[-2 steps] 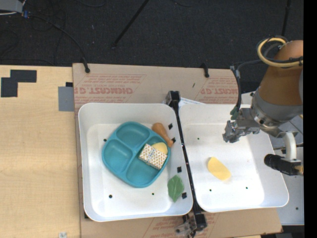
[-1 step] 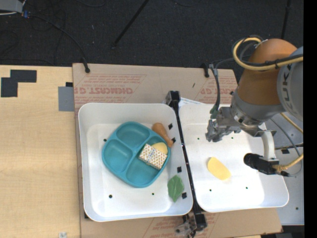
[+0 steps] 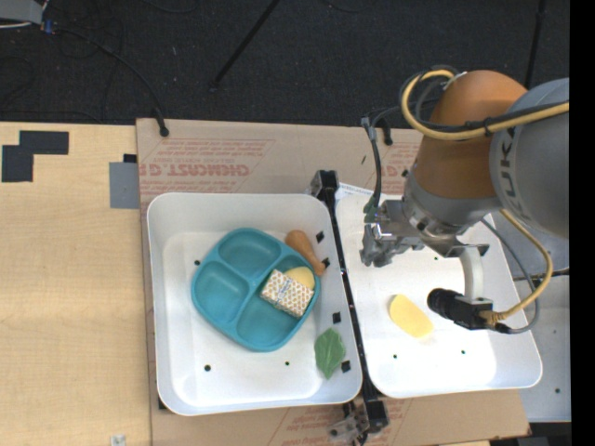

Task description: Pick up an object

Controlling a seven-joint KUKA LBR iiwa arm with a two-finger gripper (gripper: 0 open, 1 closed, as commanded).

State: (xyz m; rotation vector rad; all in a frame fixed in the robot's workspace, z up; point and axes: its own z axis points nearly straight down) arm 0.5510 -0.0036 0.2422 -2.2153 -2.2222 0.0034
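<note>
My gripper (image 3: 377,251) hangs over the near-left part of the right bin (image 3: 521,374), close to the divider between the two bins. A pale yellow lump (image 3: 410,316) lies on the right bin's floor, below and a little right of the gripper and apart from it. In the left bin (image 3: 177,379) a teal divided plate (image 3: 228,295) carries a patterned block (image 3: 286,292) and a yellow piece (image 3: 302,276). An orange-brown piece (image 3: 303,245) rests at the plate's upper right edge. A green leaf (image 3: 329,351) lies by the left bin's right wall.
The arm's grey and orange body (image 3: 465,147) covers the back of the right bin. Cardboard (image 3: 232,161) lies under both bins, with the wooden bench top (image 3: 65,295) to the left.
</note>
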